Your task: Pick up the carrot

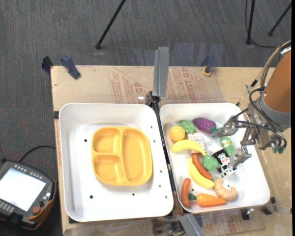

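The carrot (pixel 211 199), orange with a green leafy end pointing left, lies along the front wall of the right bin (pixel 250 193). My gripper (pixel 235 142) hangs over the right part of that bin, well behind the carrot. Its two fingers (pixel 230 127) are spread wide, so it is open. A small green round toy (pixel 226 142) lies in the bin under the gap; the fingers do not touch it. Nothing is held.
Crowding the carrot are a red sausage (pixel 186 191), a tan croissant (pixel 225 189) and a yellow banana (pixel 200 176). Farther back lie a black-and-white toy (pixel 224 162), a second banana (pixel 186 146), an orange (pixel 177 133) and purple grapes (pixel 204 124). A yellow divided plate (pixel 122 156) sits in the left bin (pixel 73 132).
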Tool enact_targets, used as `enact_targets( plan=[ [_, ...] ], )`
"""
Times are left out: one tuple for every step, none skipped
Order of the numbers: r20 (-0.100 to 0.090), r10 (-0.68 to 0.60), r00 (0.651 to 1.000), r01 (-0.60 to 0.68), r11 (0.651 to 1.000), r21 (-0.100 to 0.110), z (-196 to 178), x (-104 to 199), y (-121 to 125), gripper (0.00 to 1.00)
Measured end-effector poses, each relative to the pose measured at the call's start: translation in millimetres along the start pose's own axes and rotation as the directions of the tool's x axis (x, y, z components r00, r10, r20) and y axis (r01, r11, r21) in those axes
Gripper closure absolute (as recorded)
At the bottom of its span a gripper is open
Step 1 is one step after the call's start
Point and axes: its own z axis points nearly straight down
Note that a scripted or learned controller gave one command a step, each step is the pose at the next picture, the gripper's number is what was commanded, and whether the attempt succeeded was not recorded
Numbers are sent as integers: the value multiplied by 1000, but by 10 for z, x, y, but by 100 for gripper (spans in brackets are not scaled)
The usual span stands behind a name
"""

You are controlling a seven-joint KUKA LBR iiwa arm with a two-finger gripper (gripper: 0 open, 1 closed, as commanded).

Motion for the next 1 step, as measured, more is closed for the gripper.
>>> enact_targets(
  plan=[
    [-12,-34,999,34,999,-4,1351,478,93,0]
  ],
)
